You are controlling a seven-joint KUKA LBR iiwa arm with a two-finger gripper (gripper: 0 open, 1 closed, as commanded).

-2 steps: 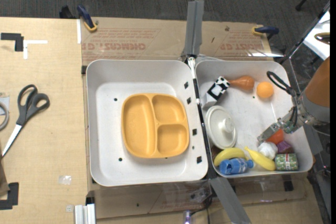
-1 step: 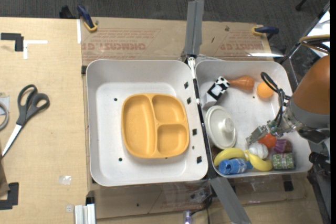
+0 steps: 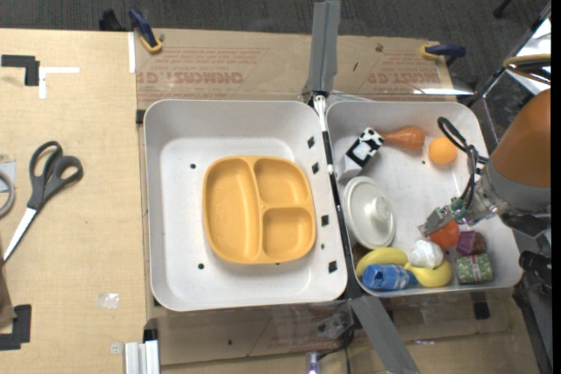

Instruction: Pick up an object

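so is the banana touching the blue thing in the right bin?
Touching. Camera view shows the blue object pressed against the banana, lying in its curve with no white bin floor between them.

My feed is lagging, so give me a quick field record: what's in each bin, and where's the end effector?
left bin: yellow divided plate
right bin: white lid, orange ball, orange pear shape, black-and-white block, banana, blue item, white ball, red item, small boxes
end effector: low over right bin, above the red item
grasp: cannot tell
outside bins: scissors
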